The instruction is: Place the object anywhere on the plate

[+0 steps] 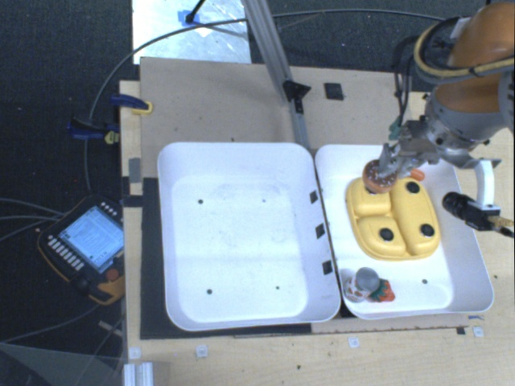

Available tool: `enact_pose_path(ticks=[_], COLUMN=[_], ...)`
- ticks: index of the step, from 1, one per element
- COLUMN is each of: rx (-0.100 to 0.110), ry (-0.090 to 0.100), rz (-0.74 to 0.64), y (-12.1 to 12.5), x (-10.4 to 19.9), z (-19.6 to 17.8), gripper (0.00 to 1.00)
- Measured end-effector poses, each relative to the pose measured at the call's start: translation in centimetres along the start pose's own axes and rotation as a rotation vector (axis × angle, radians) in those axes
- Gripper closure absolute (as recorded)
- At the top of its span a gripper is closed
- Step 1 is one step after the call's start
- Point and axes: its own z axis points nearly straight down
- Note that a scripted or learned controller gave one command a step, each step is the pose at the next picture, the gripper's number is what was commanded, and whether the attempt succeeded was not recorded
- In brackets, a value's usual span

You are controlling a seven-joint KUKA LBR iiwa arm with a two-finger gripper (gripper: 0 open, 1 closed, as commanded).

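Toy [370, 285] lies at the right bin's [467, 296] near-left corner. Beyond it, the yellow plate [394, 219]. Gripper [382, 173] sits over the plate's far-left edge, touching a brown object [375, 180] (grip state cannot be told).

pincer [385, 170] over yellow plate [393, 219] far corner | brown object [376, 177] at its tip | right bin [463, 284]

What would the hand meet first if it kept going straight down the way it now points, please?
Most likely the small brown object at the hand tip, and directly under that the yellow plate; depth is hard to judge from above.
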Motion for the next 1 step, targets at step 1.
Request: enact_pose_path(ticks=[1], rx=[0.003], ry=[0.000], rz=[0.001], y=[0.50], x=[4.45], z=[1.05], gripper=[1.00])
